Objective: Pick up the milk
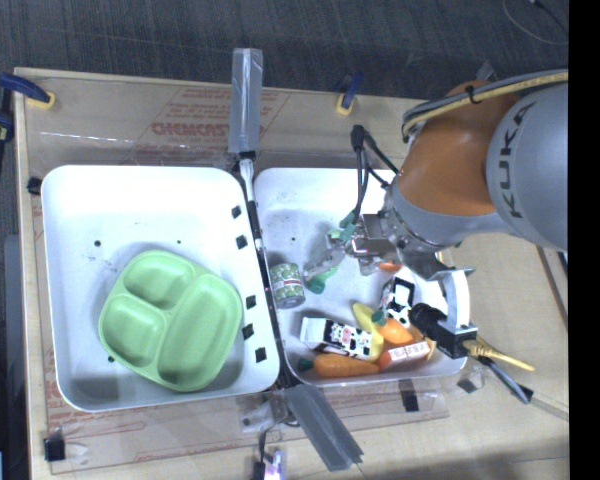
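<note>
The grey arm (pixel 525 158) reaches in from the right, its orange band uppermost. Its gripper (pixel 332 256) points down and leftward, hanging low.

Your one fixed camera, high above the bench

You look down at a slant on the two shallow white plastic bins (pixel 70 268); the wooden bench's (pixel 130 108) far edge sits uppermost.

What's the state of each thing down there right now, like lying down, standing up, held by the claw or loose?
Milk carton: lying flat, loose.
Can: on its side, loose.
Carrot: lying flat along the bin's near wall.
Banana: lying among the pile.
Green tray: right side up, nothing in it.
Claw: low over the right bin, holding nothing I can see.
</note>
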`<state>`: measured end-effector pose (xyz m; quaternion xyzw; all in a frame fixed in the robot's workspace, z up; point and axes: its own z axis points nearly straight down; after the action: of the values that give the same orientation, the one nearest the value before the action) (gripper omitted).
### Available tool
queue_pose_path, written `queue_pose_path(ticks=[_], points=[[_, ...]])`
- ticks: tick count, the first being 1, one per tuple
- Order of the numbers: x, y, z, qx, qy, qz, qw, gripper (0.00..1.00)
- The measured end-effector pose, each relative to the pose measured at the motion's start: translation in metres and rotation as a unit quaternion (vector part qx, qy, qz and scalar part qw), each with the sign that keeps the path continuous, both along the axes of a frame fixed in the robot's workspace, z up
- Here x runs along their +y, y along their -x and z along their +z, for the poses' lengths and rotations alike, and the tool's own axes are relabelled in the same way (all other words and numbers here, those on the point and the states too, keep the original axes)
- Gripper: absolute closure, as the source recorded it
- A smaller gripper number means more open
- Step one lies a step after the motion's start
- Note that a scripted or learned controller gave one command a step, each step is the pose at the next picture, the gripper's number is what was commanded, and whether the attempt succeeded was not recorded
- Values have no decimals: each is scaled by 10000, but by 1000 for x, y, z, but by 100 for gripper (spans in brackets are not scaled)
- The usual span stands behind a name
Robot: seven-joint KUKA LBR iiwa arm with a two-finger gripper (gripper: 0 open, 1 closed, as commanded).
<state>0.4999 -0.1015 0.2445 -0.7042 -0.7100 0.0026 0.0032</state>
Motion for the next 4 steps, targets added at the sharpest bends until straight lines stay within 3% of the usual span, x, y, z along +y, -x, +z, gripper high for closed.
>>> queue_pose_path(ticks=[1, 2, 3, 4], points=[[-30, 22, -146, -16, -9, 931, 9957, 0], [-29, 21, -139, -14, -8, 968, 9953, 100], [-29, 21, -140, -8, -4, 967, 9953, 0], [-30, 21, -133, 9, -1, 997, 9950, 100]])
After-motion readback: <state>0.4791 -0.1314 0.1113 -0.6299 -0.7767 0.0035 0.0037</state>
